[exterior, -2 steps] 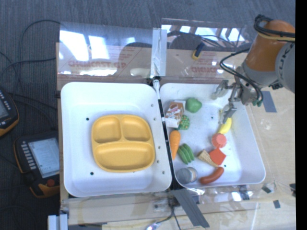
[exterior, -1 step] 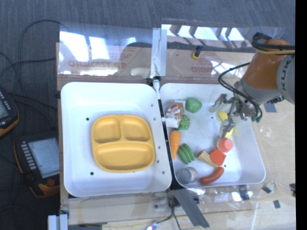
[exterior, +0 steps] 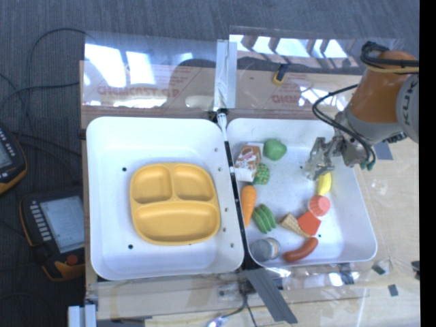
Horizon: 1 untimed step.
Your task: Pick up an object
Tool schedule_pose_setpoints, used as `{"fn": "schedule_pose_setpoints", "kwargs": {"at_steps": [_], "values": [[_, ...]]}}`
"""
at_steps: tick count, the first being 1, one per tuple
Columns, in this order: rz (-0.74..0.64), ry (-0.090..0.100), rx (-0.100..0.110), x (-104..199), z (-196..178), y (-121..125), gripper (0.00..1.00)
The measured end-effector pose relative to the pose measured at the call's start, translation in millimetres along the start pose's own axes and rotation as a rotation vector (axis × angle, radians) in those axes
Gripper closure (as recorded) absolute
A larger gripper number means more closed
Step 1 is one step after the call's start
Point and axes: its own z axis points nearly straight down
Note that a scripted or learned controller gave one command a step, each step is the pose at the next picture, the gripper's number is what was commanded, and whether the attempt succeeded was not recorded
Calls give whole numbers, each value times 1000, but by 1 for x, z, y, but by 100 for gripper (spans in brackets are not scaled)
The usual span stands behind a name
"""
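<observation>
Your gripper (exterior: 319,163) hangs right of the green ball (exterior: 274,149); finger state unclear, box (exterior: 247,158) print unreadable

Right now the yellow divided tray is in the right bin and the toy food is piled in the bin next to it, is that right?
Not quite. The camera view shows the yellow divided tray in the left bin, not the right one. The toy food, such as the carrot and the sausage, is in the bin next to it, the right bin.

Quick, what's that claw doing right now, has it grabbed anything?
Claw: low in the right bin, just above the banana; whether it is open, shut or holding anything cannot be told.
</observation>
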Motion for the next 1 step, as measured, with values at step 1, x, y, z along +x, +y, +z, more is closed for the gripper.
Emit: {"fn": "schedule_pose_setpoints", "kwargs": {"at_steps": [1], "values": [[0,0,0,0,0,0,0]]}}
